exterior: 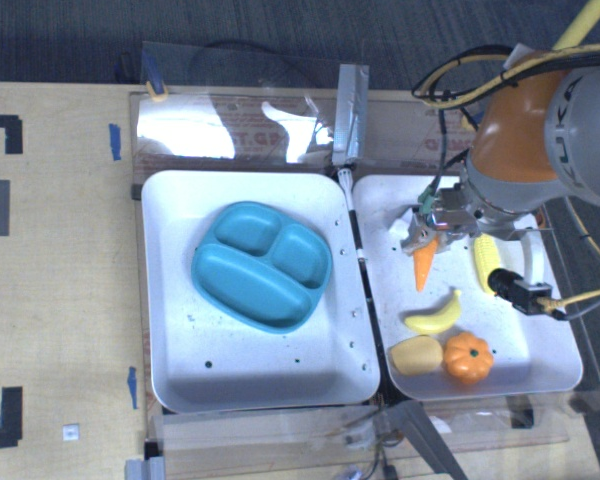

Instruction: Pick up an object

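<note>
My gripper [427, 226] is over the upper left part of the right bin [550, 368]. An orange carrot [423, 263] points toward the bin's front, and its wide end meets the gripper's tip. Whether the carrot is gripped or only touched is not visible. A yellow corn cob [485, 256] lies just right of the carrot. A banana [435, 313] lies below it. A yellow potato-like piece [416, 354] and a small orange pumpkin [468, 357] sit at the bin's front.
The left bin [170, 268] holds a blue divided plate [263, 264]. A ridge [360, 268] separates the two bins. The arm's orange band [515, 133] and cables hang over the right bin's back right. A black fitting [515, 288] sits near the corn.
</note>
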Available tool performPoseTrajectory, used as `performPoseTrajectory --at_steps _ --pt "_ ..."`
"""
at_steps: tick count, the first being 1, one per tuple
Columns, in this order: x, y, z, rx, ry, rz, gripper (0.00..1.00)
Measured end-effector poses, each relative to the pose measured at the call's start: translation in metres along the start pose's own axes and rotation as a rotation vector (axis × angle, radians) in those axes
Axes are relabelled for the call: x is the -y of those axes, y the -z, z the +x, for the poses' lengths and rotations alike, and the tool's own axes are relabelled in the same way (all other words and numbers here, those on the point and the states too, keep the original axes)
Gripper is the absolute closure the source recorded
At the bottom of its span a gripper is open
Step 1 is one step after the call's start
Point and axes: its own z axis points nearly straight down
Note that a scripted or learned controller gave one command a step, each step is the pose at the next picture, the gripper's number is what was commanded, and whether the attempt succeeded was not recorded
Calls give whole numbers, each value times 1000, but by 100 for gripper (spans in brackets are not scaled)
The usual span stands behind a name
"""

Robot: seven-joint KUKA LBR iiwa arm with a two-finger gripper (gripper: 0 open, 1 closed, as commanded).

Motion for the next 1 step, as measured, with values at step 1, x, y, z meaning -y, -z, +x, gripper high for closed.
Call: performPoseTrajectory --at_steps 1 --pt "0 8 0 1 0 1 100"
